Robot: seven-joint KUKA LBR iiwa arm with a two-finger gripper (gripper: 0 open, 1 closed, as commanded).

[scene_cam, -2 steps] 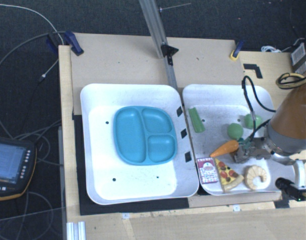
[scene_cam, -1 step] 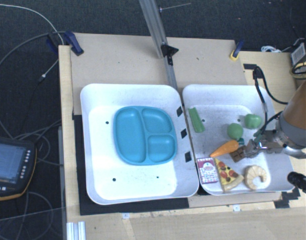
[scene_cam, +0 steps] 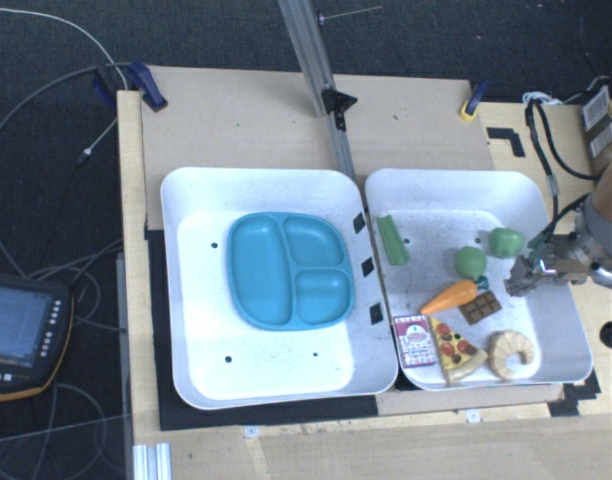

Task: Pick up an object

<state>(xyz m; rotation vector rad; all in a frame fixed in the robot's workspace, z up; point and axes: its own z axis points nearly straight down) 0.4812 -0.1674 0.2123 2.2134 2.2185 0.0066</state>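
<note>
Nearest in the right bin lie one toy croissant, one pizza slice and one pink card, then one carrot and one brown block, with two green balls and one green stick beyond. All look light, stiff and likely slick; the carrot seems best taken across its thick middle. The gripper sits just right of the carrot, its grip on anything impossible to tell

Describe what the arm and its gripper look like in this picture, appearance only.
Little of the arm shows at the right edge: a rounded grey body with a hint of orange on its upper side. From it a compact gripper of metallic grey and dark parts projects leftward. Black cables loop on the bench just above it.
</note>
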